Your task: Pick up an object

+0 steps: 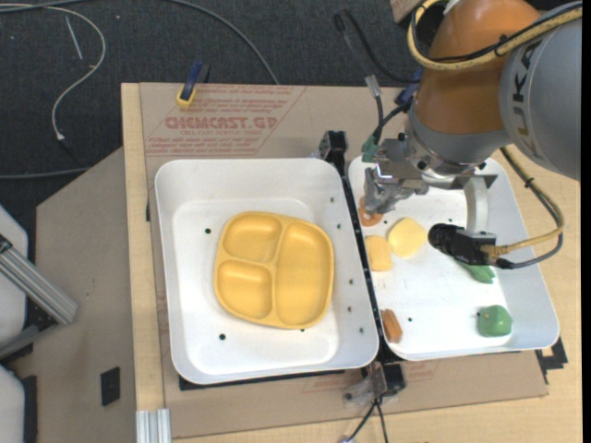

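- Gripper (377, 201) hangs low over the right bin (526, 326), near its left wall. Can't tell if it's released or clenched.
- Small orange piece (369, 218) sits right under it.
- Pale yellow round piece (406, 237) & yellow-orange block (379, 253) lie just beside, close together.
- Green toy (494, 320) near bin's bottom right; another green bit (480, 271) above it.
- Left bin (175, 247) holds a yellow tray (274, 269) w/ 3 sections.
- Cardboard (231, 118) behind reads "CHEMCAST GP" in red.
- Arm (545, 90) shows letters "KU".
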Available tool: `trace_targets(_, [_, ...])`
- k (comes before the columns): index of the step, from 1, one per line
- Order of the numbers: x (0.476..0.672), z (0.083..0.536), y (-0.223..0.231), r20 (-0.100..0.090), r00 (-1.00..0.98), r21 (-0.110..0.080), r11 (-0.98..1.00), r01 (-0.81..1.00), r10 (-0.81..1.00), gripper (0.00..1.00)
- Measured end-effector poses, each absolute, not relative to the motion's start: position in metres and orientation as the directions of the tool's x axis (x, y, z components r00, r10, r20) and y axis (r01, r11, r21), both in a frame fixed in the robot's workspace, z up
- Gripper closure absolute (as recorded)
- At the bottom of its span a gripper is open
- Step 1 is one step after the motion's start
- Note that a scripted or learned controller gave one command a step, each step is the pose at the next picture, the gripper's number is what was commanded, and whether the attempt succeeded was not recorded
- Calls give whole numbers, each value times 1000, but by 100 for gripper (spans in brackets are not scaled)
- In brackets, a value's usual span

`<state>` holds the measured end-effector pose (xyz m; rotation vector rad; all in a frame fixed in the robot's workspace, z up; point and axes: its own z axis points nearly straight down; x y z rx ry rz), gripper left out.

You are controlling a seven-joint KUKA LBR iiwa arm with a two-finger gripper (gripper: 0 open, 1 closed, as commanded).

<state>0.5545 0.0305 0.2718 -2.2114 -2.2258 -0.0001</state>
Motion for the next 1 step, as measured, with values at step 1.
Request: trace_targets(1, [542, 270, 85, 3, -6, -3, 6, 1000, 1000, 100])
